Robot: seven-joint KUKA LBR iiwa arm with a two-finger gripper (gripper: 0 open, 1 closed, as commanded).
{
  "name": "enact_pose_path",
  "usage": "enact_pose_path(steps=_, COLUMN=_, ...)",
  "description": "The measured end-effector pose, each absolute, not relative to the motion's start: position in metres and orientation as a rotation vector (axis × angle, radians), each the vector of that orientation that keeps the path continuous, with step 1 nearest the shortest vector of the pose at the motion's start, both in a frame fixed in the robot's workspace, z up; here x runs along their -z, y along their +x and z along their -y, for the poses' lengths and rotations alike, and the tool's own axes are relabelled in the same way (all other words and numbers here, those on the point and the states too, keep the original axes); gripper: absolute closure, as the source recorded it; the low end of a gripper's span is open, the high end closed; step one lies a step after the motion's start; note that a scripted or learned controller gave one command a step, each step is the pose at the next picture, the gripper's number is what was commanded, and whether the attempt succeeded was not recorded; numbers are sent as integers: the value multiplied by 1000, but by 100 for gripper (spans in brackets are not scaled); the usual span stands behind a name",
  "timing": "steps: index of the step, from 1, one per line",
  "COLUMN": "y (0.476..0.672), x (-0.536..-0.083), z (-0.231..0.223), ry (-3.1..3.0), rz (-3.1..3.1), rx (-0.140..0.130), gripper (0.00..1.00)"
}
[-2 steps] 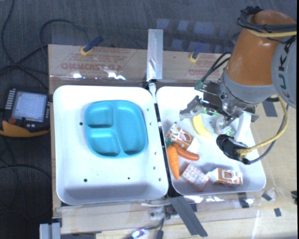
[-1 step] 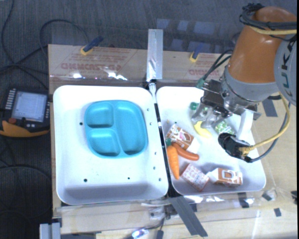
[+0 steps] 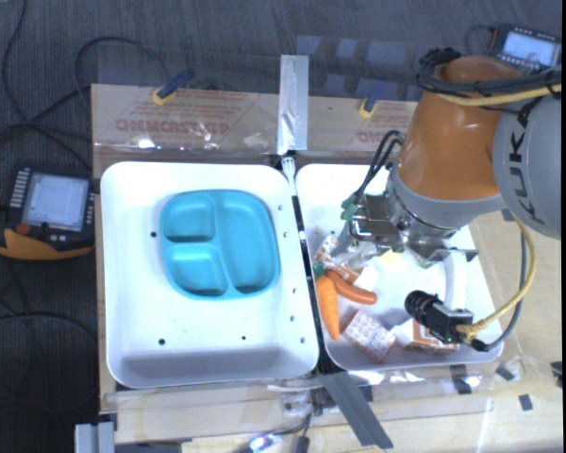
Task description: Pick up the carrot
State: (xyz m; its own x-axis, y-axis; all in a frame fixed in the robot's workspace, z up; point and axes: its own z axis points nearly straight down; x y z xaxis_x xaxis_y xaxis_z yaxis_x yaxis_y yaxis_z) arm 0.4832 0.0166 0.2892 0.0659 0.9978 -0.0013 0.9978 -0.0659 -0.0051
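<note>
Dark carpet is showing around the table (image 3: pixel 123 121), which is carrying two white bins. A blue plate (image 3: pixel 217 243) is lying in the left bin (image 3: pixel 132 347). Right of center, the carrot (image 3: pixel 328 308) is resting against the right bin's (image 3: pixel 486 281) left wall, beside a sausage (image 3: pixel 351 291) and a wrapped snack (image 3: pixel 369 334). The pincer (image 3: pixel 354 243) is hovering just above them, probably lining up; whether it is open or closed, I cannot tell.

Arm's low over the right bin (image 3: pixel 491 295), gripper (image 3: pixel 358 243) down among the clutter. The carrot (image 3: pixel 328 308) lies by the left wall, just beside a red sausage (image 3: pixel 351 292). Blue tray (image 3: pixel 217 243) sits in the left bin (image 3: pixel 132 338).
</note>
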Motion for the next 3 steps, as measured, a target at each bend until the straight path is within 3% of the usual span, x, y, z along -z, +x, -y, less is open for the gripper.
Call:
enact_pose_path(steps=1, y=492, x=-225, z=-56, ry=-1814, rz=2560, rx=-5, gripper=100)
enact_pose_path(steps=2, y=521, x=-268, z=-42, ry=-2125, rz=2312, rx=-6, gripper=100)
enact_pose_path(steps=3, y=500, x=-225, z=55, ry=-1914, rz=2488, rx=-6, gripper=100)
